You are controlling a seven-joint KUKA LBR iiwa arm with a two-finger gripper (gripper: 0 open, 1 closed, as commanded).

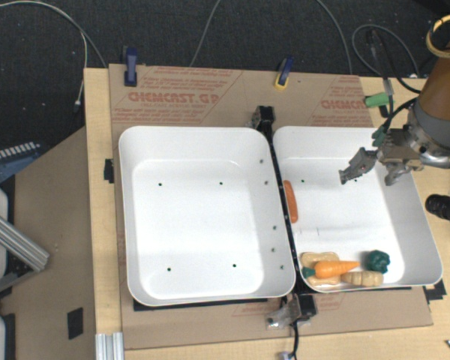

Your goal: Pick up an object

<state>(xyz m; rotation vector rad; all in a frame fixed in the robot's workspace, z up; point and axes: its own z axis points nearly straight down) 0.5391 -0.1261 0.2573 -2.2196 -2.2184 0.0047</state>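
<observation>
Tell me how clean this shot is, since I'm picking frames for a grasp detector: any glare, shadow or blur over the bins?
In the camera view, lighting is even; the left bin and right bin read bright white without washing out their rims. The gripper casts only a faint shadow on the right bin's floor. The carrot and green piece are small and slightly soft, the arm's top corner dim.

Four small objects lay in the right bin [405, 201]. An orange stick [291, 202] lay lengthwise against the left wall. Along the near wall sat a cluster: a carrot [334, 269] lying on its side, resting on a pale cream piece [319, 259], with a tan piece [362, 278] just beside it and a dark green lump [378, 260] to the right.
</observation>
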